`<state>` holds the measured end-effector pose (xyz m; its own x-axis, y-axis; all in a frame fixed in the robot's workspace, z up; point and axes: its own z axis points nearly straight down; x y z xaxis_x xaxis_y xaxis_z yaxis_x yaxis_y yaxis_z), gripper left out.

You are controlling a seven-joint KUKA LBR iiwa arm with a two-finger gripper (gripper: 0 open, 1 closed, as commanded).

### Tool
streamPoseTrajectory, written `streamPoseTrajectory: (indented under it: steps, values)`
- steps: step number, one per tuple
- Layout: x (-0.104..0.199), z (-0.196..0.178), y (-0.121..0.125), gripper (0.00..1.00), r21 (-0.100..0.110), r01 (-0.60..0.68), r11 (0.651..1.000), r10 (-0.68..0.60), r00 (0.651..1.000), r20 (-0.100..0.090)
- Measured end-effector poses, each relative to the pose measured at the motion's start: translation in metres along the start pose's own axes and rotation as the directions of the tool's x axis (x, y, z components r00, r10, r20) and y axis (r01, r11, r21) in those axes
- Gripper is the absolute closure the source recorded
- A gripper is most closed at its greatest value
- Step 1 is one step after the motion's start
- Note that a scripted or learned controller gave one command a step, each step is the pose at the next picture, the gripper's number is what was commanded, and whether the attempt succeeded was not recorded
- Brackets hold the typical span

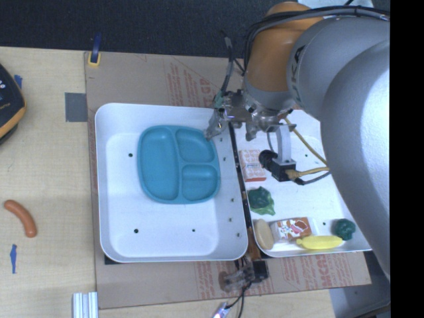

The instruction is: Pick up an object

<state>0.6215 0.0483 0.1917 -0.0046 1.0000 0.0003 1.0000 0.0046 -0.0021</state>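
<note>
Blue divided plate (177, 163) lies in the left bin (112, 240), toward its far right corner; gripper (233, 119) hangs over the divider by the plate's far rim, grip state can't tell. Best bet: drop onto the rim edge. Right bin (311, 136) holds green toy (261, 201), banana (320, 242), packet (293, 228); bin wall crowds approach.

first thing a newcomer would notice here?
The grey arm with its orange band, looming in from the right over the seam between the bins. Next the blue divided plate, alone in the left bin. Then the food toys in the right bin, the yellow banana brightest.
</note>
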Motion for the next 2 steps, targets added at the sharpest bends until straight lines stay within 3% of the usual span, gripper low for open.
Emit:
streamPoseTrajectory:
  steps: [1,2]
  values:
    - [-0.065,0.000,0.009,0.00,-0.001,-0.002,1.000,0.002,1.000,0.001]
    - [-0.012,0.000,-0.071,0.00,0.003,0.001,1.000,-0.001,1.000,0.001]
